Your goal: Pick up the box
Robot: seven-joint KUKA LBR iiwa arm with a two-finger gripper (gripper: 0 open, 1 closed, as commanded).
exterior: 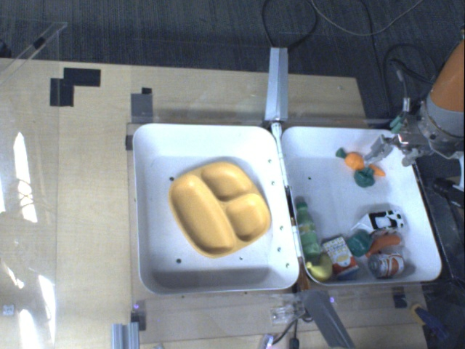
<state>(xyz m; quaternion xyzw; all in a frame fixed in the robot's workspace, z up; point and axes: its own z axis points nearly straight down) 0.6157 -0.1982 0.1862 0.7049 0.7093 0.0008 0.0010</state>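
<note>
The box [337, 250] is a small white carton with red and yellow print. It lies near the front of the right bin [320, 162], among other items. My gripper [391, 152] hangs over the bin's far right corner, well behind the box. It is open, with nothing between its fingers. An orange and teal toy [361, 169] lies just to its left.
Around the box are a green bottle [305, 231], a yellow fruit [318, 269], a teal piece [359, 244], a can [385, 265] and a black-and-white toy [385, 219]. The left bin [152, 195] holds a big yellow bread-shaped lump [218, 208]. A metal post [277, 86] stands behind the bins.
</note>
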